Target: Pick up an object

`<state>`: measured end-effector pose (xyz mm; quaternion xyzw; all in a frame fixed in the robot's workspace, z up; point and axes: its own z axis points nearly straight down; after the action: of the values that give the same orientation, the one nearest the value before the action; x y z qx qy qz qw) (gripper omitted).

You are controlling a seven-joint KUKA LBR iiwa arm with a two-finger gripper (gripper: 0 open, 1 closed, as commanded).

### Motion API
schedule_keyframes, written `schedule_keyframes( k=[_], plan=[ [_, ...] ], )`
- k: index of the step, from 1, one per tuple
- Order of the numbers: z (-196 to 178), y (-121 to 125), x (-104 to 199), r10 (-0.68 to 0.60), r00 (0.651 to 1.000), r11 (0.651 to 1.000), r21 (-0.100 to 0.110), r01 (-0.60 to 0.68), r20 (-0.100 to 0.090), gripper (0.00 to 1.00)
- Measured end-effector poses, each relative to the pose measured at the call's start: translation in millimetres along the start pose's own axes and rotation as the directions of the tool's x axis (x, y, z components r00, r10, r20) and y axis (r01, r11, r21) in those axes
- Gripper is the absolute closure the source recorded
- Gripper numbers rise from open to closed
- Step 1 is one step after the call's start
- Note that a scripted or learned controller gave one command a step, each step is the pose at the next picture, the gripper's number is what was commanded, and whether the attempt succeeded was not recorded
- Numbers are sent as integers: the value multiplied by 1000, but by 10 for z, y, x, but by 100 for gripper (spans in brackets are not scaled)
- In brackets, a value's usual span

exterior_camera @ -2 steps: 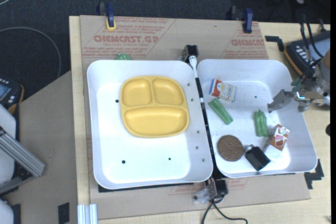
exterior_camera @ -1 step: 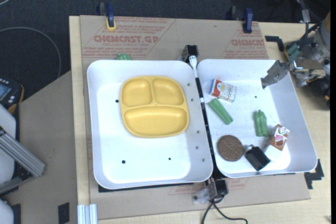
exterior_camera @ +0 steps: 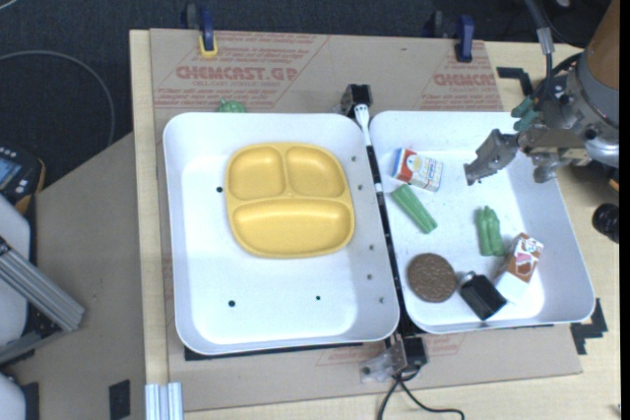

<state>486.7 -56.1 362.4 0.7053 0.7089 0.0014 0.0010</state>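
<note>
The right bin (exterior_camera: 566,241) holds several small objects. A white, red and blue carton (exterior_camera: 417,169) lies near its top left, with a green pod (exterior_camera: 413,209) just below it. A second green piece (exterior_camera: 488,229) lies mid-bin, and a red and white carton (exterior_camera: 523,258) sits to its lower right. A brown round cookie (exterior_camera: 432,277) and a black block (exterior_camera: 482,296) rest near the front edge. My gripper (exterior_camera: 515,162) hovers over the bin's upper right, open, its fingers (exterior_camera: 485,159) spread with nothing between them. It is right of the white carton and above the second green piece.
The left bin (exterior_camera: 197,251) carries a yellow divided plate (exterior_camera: 289,198). A black bracket (exterior_camera: 356,99) sits between the bins at the back. Blue clamps (exterior_camera: 206,23) hold the board's far edge. The arm's body fills the upper right.
</note>
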Motion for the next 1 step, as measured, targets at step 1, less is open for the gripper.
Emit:
schedule_keyframes(
  k=[1],
  plan=[
    [-88, 21, -24, 3, 1000, 1000, -1, -3, 2, 100]
  ],
)
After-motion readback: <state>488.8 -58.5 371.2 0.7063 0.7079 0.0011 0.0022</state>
